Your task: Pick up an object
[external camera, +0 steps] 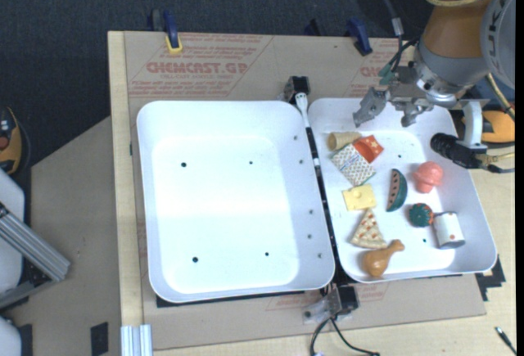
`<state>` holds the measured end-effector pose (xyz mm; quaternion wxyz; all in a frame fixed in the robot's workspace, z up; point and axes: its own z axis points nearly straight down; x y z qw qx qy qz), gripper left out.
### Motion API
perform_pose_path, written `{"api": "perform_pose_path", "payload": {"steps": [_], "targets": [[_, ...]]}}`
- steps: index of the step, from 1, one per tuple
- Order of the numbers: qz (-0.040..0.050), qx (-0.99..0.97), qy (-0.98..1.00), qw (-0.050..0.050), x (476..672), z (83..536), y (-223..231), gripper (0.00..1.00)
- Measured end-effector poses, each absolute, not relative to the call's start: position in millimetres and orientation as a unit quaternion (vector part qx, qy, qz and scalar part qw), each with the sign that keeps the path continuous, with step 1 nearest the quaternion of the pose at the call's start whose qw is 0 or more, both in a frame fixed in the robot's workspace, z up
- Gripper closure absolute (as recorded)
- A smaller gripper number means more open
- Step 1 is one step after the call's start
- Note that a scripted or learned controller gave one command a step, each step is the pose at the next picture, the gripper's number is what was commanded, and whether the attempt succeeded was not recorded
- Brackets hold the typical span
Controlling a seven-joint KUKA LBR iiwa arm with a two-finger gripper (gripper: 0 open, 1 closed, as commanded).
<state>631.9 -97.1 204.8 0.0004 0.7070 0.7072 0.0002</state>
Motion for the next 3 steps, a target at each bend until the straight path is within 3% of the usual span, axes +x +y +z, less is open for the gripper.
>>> {"api": "perform_pose_path", "payload": {"steps": [1,2,3], "targets": [[0.0023,0.708,0.706,-0.001,604.0,81.9,-102.1,0.0],[0.0024,0.707,0.707,0.001,643.2,89.5,-137.3,0.0],[0.0005,0.708,0.706,0.009,643.7,104.0,-142.8,1.0]]}}
